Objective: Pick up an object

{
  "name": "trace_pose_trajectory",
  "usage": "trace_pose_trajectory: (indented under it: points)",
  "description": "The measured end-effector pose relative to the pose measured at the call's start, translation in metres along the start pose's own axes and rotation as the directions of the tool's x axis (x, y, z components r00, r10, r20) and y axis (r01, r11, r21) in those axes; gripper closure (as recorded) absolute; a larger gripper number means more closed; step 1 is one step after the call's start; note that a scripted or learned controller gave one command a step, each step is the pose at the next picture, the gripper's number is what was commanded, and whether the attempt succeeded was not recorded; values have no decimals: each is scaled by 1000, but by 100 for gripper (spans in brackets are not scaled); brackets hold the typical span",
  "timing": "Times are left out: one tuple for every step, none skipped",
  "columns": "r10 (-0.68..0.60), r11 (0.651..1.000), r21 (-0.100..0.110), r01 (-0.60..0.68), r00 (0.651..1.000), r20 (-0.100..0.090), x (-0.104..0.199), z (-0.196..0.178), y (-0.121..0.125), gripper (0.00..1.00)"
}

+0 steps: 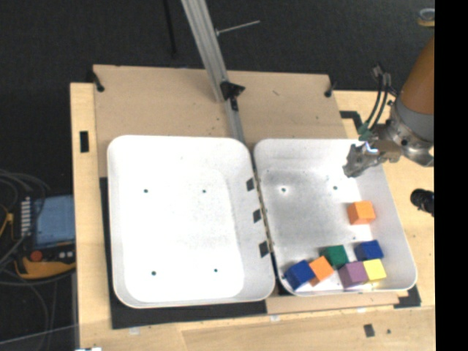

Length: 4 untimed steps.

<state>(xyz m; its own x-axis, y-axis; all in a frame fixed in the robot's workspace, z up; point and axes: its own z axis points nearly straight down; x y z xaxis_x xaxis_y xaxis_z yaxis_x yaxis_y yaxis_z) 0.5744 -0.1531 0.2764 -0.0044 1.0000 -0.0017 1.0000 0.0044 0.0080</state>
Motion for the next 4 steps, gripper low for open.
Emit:
trace_pose_trajectory:
  points:
    - [2, 1000, 7, -2, 1000, 0, 46, -1, 21, 100]
    - [-1, 1000, 7, 1, 1000, -1, 104, 3, 31, 100]
    - [-1, 1000, 5, 1, 1000, -1, 152, 3, 46, 100]
    - [-1, 1000, 8, 1, 1000, -1, 201, 11, 50, 100]
